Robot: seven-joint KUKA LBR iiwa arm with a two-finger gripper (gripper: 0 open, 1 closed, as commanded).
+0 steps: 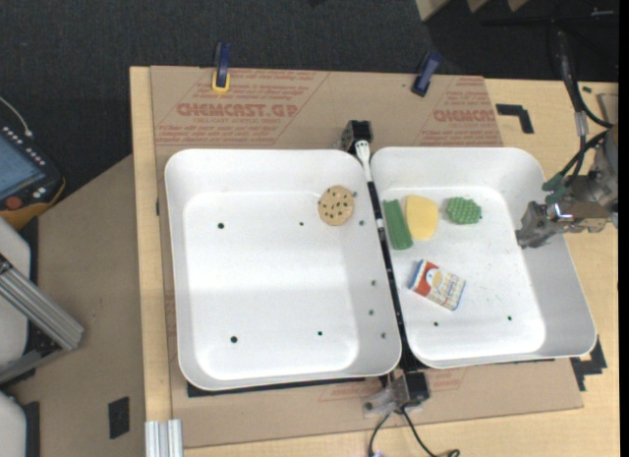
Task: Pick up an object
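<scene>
A round cookie (336,205) lies in the left bin (197,190) near its upper right corner. In the right bin (511,175) sit a green bar (397,223), a yellow piece (423,217), a bumpy green piece (463,211) and a small red, white and blue packet (437,285). My gripper (536,226) hangs at the right bin's right side, over the wall, apart from all the objects. Nothing shows in it.
The two white bins stand side by side on a cardboard sheet (295,101) held by blue clamps (221,62) at the back. A black fitting (356,135) sits between the bins at the far edge. Cables (575,101) hang at the right.
</scene>
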